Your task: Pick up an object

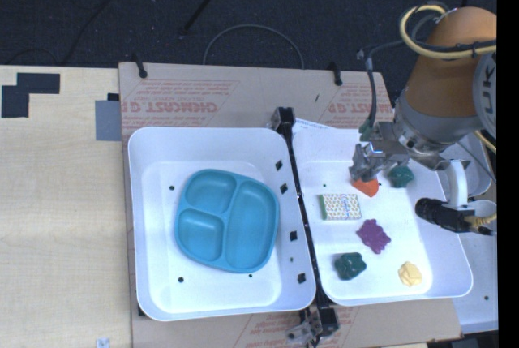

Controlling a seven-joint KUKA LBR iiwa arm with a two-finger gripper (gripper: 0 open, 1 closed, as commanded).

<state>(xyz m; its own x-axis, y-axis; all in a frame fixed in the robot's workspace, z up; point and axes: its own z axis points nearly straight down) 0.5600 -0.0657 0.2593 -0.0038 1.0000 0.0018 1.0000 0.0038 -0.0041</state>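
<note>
The camera view looks down on two shallow white bins set side by side on a cardboard sheet atop the bench. The left bin point(154, 168) holds a blue divided plate point(227, 219) with three compartments, lying flat near the bin's middle.

The right bin point(454, 281) carries the small objects. An orange piece point(369, 187) lies toward the bin's far edge, and the gripper point(365, 169) stands just above it, at its far-left side. Whether the tool is open or closed, and whether it grips the orange piece, cannot be told from this angle. A teal object point(401, 175) lies just to the right of the orange piece, partly under the wrist.

A white patterned block point(340, 206) with small green and yellow dots lies near the bin's middle, just nearer than the orange piece. A purple lumpy object point(374, 235) lies near the block's near-right corner. A dark green object point(350, 265) sits close to the bin's near edge, and a pale yellow object point(410, 274) lies toward the near-right corner, well apart from the green one.

The arm point(446, 79), with its orange band, enters over the bin's far-right corner.
</note>
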